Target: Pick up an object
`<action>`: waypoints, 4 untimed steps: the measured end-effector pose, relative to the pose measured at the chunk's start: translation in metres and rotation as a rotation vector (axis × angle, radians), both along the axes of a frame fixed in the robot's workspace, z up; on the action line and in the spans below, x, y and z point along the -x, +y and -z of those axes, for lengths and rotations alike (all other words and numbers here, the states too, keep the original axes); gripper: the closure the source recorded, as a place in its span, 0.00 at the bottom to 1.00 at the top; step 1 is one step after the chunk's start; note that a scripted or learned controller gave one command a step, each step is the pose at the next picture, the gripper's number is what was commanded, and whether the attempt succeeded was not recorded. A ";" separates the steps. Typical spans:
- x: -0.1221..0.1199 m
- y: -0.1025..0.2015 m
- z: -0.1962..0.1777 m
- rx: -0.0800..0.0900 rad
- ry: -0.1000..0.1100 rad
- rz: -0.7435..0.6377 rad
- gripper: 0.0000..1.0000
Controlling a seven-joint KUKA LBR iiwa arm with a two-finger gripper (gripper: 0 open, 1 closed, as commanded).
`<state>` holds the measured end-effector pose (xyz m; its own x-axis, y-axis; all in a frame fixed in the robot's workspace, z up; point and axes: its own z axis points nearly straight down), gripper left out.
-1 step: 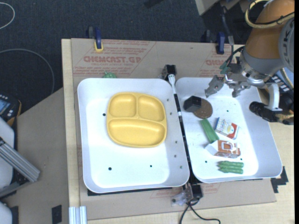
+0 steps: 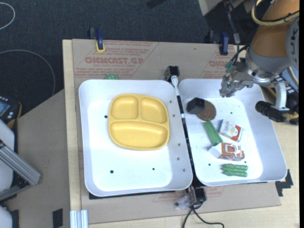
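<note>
You are looking at the gripper (image 2: 228,90) hovering over the upper edge of the right bin (image 2: 266,151), upper right of the frame; whether its jaws are spread, you cannot tell. Below it are lying a brown disc (image 2: 206,111), green stick (image 2: 212,132), two cartons (image 2: 230,129) and green pods (image 2: 234,169). A yellow tray (image 2: 138,121) is sitting in the left bin (image 2: 95,165)
</note>
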<state>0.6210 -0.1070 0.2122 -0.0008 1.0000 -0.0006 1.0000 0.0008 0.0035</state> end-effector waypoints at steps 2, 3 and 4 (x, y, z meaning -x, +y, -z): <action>0.069 -0.031 -0.286 0.002 -0.002 0.005 1.00; 0.109 -0.081 -0.273 -0.001 0.005 0.004 1.00; 0.143 -0.118 -0.265 -0.001 0.004 0.002 1.00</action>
